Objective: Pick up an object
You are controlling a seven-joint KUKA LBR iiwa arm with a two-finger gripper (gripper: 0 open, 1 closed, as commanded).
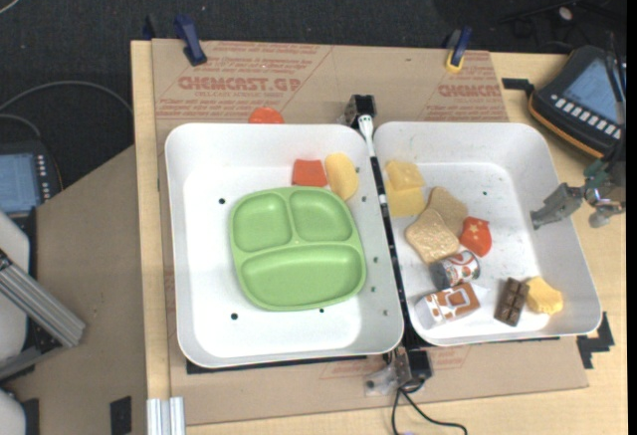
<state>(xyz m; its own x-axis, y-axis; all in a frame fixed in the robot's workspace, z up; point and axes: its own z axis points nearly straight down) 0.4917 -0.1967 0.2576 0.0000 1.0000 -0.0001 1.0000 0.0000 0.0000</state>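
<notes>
- Gripper (557,207) noted at the 3 o'clock rim of the right bin (518,139), low over the bin wall; nothing seen between the jaws. Open or closed: cannot tell at this size.
- Candidate objects all in the right bin: yellow block (403,186) at 10 o'clock, bread slice (432,236) near centre, red piece (476,236) just beside it at 3 o'clock, small can (454,272) below the bread, patterned packet (453,304) at 7 o'clock, chocolate bar (512,301) and yellow lump (543,296) at 5 o'clock.
- Judged step: approach, no object yet selected or touched.
- Recommended: choose an isolated item. Red piece lies nearest along the 9 o'clock line from the tool, but touches or nearly touches the bread; descent squarely above it advised, jaws straddling its narrow side.
- Chocolate bar and yellow lump sit just beside each other against the bin wall; wall clearance likely poor for a clean closure.
- Left bin (189,224) holding green divided tray (297,248), with orange block (310,172) and yellow oval piece (341,174) at its 12 o'clock; well apart from the tool.
- Arm cut off at the right edge; wrist and upper links not inspected.
- Can and packet labelling too small to read; contact between can and bread uncertain.
</notes>
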